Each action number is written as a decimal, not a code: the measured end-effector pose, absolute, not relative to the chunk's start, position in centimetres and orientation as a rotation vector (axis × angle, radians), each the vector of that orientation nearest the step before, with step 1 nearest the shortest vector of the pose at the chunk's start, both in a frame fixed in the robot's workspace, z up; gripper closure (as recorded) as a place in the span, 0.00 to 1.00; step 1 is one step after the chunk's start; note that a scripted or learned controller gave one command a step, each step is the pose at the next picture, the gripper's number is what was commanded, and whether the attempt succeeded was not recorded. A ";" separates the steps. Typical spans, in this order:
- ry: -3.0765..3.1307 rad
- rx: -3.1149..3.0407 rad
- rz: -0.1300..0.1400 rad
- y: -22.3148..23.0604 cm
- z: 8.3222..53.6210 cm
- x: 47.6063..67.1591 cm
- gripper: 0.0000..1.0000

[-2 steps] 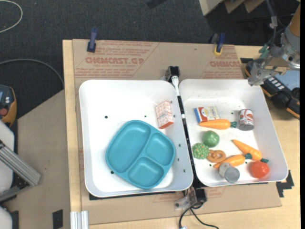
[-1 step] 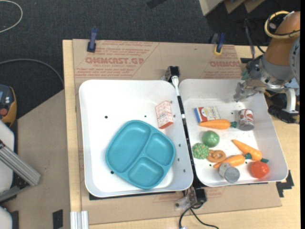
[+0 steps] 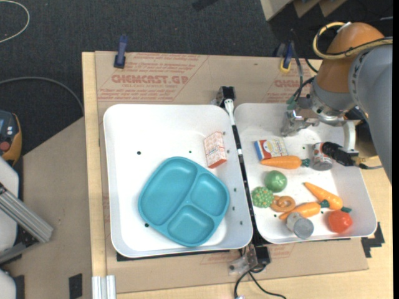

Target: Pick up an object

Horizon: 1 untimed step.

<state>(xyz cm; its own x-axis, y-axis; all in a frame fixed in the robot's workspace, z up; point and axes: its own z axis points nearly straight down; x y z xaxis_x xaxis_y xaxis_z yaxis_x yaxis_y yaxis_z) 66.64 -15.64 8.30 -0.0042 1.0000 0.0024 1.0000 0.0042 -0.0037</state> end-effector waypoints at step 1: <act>-2.210 -2.211 0.010 -9.5 8.4 48.6 1.00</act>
